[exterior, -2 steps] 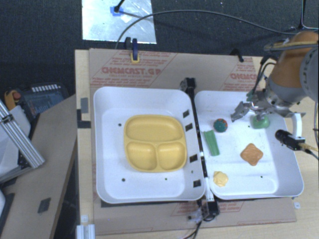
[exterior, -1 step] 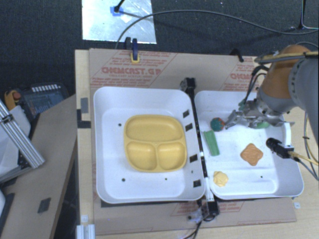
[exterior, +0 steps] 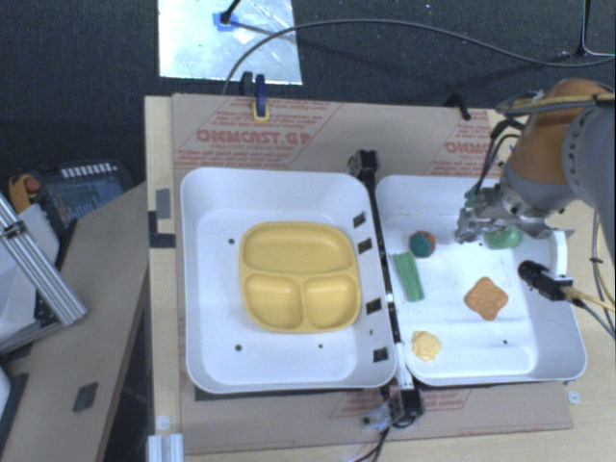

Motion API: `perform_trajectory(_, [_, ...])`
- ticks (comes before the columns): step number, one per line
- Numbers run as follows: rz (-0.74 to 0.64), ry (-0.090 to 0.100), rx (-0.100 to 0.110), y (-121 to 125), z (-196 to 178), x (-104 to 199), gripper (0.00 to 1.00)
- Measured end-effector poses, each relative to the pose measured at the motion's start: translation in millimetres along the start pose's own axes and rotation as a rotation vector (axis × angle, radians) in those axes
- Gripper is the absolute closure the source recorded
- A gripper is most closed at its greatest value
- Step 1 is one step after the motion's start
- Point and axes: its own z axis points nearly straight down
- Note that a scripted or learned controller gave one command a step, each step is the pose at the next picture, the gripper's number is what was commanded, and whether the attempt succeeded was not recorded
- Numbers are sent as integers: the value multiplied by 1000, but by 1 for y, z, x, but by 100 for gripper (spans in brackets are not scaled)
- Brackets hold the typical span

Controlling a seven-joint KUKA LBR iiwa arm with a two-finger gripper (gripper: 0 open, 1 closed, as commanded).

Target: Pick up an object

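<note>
Trouble from my seat looks likeliest at the far end of the right bin (exterior: 553,354): the gripper (exterior: 478,221) hangs low over a pale green object (exterior: 502,238) hard against the wall, I cannot tell how its fingers stand, and a closing try there could jam on the rim or nudge the piece aside. Counting near to far, I see one yellow lump (exterior: 425,346), one orange piece (exterior: 486,298), one green stick (exterior: 410,276), one teal-and-red ball (exterior: 422,243), plus one yellow divided tray (exterior: 297,276) in the left bin (exterior: 207,287).
</note>
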Motion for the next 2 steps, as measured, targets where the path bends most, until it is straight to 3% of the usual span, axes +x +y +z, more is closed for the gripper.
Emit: perform_trajectory(2, [-2, -1, -3, 12, -113, -15, 100])
